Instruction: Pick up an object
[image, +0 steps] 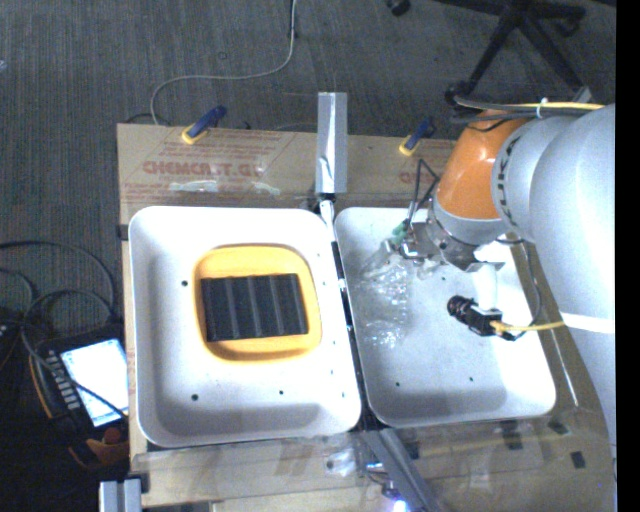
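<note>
Presently, my holdings on this bench, listed in order.

Item one: left bin (150, 300), shallow and white. It contains a yellow tray (258, 345) with rounded corners, lying flat near the bin's middle. A dark ribbed panel (254, 306) sits inside the yellow rim and covers most of it.

Item two: right bin (450, 390), shallow and white, set just beside the left one. It contains a clear crumpled plastic object (385, 295), lying in the bin's left half, toward the far side. Its exact outline is hard to make out against the white floor.

Item three: my arm, grey with an orange band (470, 180) above the wrist, reaching in from the right over the far part of the right bin. My gripper (408, 240) is low at the far left of that bin, right at the far end of the clear plastic object. I cannot tell how far it is open, nor whether it has hold of anything. A small black fitting (470, 312) with a yellow cable hangs from my wrist over the middle of the bin.

Item four: brown cardboard sheet (210, 170) with red lettering, under the far edge of both bins, held by two blue and yellow clamps (203, 123).
</note>
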